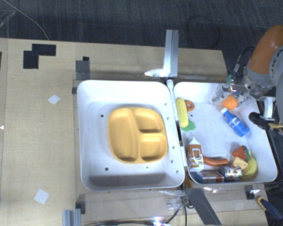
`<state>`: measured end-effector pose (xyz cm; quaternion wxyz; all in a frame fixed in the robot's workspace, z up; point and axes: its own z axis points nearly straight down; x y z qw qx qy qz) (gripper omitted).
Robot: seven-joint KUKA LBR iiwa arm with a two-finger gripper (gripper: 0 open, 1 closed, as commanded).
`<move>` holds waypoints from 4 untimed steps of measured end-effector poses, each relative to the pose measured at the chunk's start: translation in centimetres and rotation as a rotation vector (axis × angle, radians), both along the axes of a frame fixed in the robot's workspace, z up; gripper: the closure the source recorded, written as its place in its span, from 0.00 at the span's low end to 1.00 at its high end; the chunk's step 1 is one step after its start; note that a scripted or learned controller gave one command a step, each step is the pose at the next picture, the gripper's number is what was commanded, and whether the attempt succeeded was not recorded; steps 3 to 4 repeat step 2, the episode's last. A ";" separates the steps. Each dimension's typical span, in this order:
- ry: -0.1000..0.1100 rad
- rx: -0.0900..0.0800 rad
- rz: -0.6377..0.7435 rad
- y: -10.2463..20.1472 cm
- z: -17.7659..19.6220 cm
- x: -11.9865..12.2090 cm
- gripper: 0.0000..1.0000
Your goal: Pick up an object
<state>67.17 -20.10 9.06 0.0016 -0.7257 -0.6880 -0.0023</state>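
The gripper (229, 89) sits at the upper right corner of the right bin (207, 126), low over its wall, and whether it is wide or narrow cannot be told from this slanted view, since the metal parts blur together there. A small orange object (230, 102) lies just below the gripper; whether they touch is unclear. Beside it, a blue bottle (235, 124) lies tilted on the bin floor. The arm (269, 60), grey with an orange band, is cut off by the right edge.

Along the bin's left wall lies a corn cob (182, 113), with a small orange ring (189, 106) next to it. Near the front wall are a carton (195, 155), a sausage (215, 162), a can lying on its side (226, 174), a banana (250, 167) and a red-orange fruit (240, 152), crowded and partly overlapping.

The left bin (94, 140) holds a yellow divided tray (137, 134). Both bins rest on a pale wooden bench (33, 140) bearing black tape marks (37, 54); dark carpet (132, 8) lies beyond.
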 end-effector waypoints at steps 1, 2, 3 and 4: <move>-0.016 -0.009 0.006 -0.1 1.3 0.3 1.00; -0.011 -0.006 -0.201 2.5 9.8 0.0 1.00; -0.011 -0.006 -0.201 2.5 9.8 0.0 1.00; -0.011 -0.006 -0.201 2.5 9.8 0.0 1.00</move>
